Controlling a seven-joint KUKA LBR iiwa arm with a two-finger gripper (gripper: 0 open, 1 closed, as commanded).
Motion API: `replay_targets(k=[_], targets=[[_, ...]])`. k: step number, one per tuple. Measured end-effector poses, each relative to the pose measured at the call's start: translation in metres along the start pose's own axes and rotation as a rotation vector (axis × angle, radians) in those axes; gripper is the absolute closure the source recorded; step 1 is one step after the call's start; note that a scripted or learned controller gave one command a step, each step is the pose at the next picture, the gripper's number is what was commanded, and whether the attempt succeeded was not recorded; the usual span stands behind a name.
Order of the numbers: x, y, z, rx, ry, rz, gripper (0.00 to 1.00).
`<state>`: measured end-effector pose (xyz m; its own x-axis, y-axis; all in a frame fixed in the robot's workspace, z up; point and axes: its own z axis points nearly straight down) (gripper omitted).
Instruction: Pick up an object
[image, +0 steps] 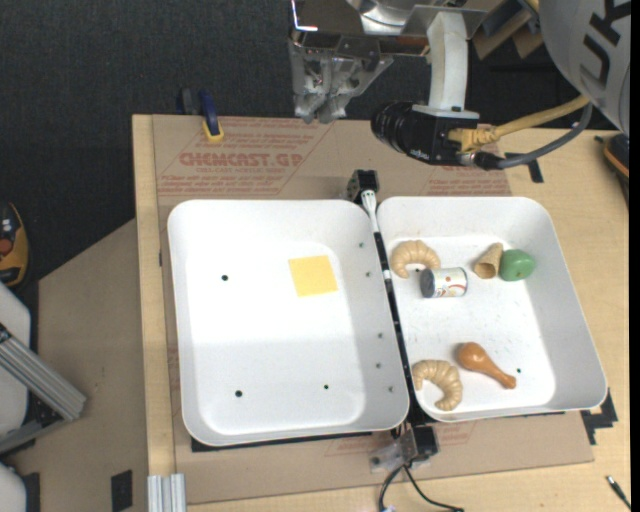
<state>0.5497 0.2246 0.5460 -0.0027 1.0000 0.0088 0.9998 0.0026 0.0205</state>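
Right bin (560, 300) holds croissants, can, cone, green ball, perhaps a drumstick (485, 364).

Open white floor around lone yellow square (313, 275) in left bin (190, 330); croissants (414, 256), can (443, 283), cone (488, 260), drumstick (485, 364) crowding right bin (570, 320), all below raised gripper (322, 92).

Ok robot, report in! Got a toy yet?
Gripper up high behind the bins, nothing between the jaws. Yellow square alone in left bin. Two croissants and small toys in right bin.

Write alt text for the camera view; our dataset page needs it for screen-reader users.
The robot's metal claw hangs above the bench beyond two shallow white bins. The left bin holds a flat yellow square; the right bin holds two tan croissants, a small can, a green ball and other small items.
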Motion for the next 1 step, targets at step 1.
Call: replay_targets(k=[1], targets=[[-0.0014, -0.0655, 0.1645, 0.039, -0.016, 0.001, 1.0]])
